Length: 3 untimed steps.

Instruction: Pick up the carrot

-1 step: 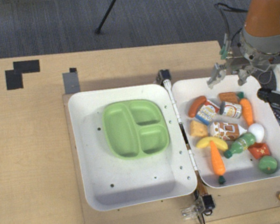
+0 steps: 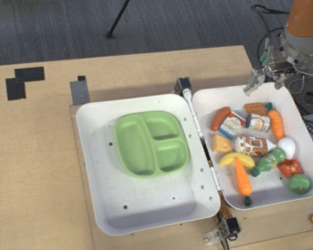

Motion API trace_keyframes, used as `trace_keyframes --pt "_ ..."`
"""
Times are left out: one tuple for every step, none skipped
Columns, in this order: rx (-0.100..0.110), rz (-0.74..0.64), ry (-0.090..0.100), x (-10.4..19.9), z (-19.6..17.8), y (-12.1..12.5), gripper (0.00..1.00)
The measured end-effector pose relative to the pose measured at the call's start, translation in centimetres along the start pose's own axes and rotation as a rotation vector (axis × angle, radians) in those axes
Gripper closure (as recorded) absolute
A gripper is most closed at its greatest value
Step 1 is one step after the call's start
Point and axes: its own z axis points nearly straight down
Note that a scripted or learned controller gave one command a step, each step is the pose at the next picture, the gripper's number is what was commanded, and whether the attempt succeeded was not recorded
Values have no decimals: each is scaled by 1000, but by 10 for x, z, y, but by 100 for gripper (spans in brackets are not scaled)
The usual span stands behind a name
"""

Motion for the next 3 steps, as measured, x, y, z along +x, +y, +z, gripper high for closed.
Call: trace_keyframes --pt "2 -309 2 -35 107 -16 0" --pt "-8 -773 -6 -49 131 -23 0" --pt "-20 -946 -20 25 131 -68 0"
